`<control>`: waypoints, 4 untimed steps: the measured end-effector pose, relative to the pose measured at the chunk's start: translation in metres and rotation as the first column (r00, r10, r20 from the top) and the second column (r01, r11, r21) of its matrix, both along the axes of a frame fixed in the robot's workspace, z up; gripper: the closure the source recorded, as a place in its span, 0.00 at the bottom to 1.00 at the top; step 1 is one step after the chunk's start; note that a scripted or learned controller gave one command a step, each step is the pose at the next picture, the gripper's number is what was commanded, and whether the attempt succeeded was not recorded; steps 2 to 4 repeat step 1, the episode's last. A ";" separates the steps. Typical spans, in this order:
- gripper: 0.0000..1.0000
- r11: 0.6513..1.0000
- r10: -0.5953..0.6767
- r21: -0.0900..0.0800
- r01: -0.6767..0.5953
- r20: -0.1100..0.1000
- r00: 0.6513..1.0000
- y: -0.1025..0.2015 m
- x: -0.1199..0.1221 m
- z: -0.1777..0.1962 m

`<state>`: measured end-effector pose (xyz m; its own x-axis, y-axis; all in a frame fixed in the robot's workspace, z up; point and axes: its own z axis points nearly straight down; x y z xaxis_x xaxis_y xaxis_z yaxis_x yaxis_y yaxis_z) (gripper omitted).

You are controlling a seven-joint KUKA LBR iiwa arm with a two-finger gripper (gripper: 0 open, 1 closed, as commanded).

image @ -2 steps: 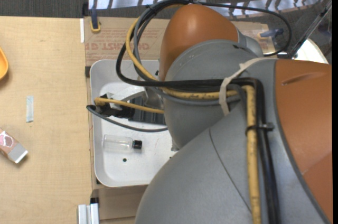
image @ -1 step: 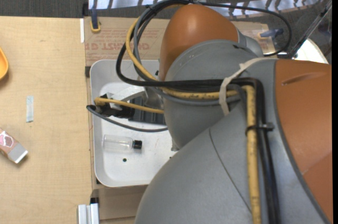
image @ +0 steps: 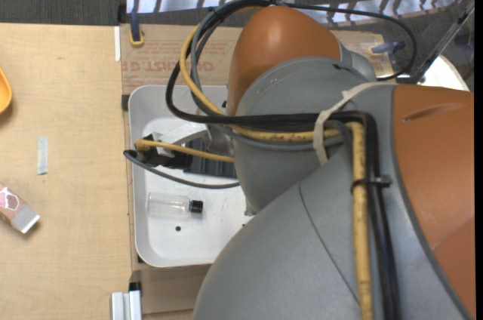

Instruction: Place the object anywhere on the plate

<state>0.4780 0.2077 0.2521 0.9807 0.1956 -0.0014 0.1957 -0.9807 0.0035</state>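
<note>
A small clear vial with a black cap (image: 174,205) lies on its side on the floor of the white bin (image: 143,239). The grey and orange arm (image: 317,160) hangs over most of that bin and hides its right part. Dark parts of the gripper (image: 195,158) show under the yellow and black cables (image: 181,151), just above the vial and apart from it. The cables and the arm hide how the gripper stands. An orange curved rim (image: 4,93) shows at the far left edge of the bench.
On the wooden bench (image: 68,84) to the left lie a small grey strip (image: 42,156) and a pink and white packet (image: 16,210). A cardboard sheet (image: 162,58) lies behind the bin. A black cable loop arches above the bin's back.
</note>
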 end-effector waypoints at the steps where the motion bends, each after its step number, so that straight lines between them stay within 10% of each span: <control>1: 0.00 1.000 0.000 0.000 0.000 0.000 1.000 0.000 0.000 0.000; 4: 0.00 1.000 0.000 0.000 0.000 0.000 1.000 0.000 0.000 0.000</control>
